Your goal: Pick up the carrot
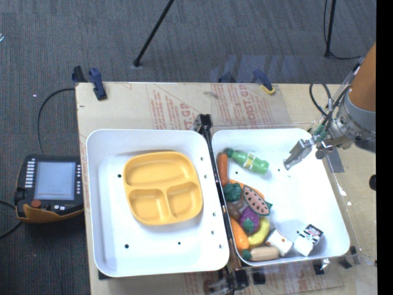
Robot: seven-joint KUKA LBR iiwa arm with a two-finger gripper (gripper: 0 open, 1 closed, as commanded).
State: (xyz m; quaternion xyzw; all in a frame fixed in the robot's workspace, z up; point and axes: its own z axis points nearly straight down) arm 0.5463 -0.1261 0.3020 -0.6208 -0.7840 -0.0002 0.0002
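Two carrots (221,166) are lying in the right bin (319,189), one green bottle (249,160) beside them. The hand (299,154) is hovering over that bin; I cannot tell its opening.

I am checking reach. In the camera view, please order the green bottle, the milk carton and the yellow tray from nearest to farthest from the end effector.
End effector is over the right bin.
1. Green bottle, just left of it.
2. Milk carton, bin's near corner.
3. Yellow tray, left bin.
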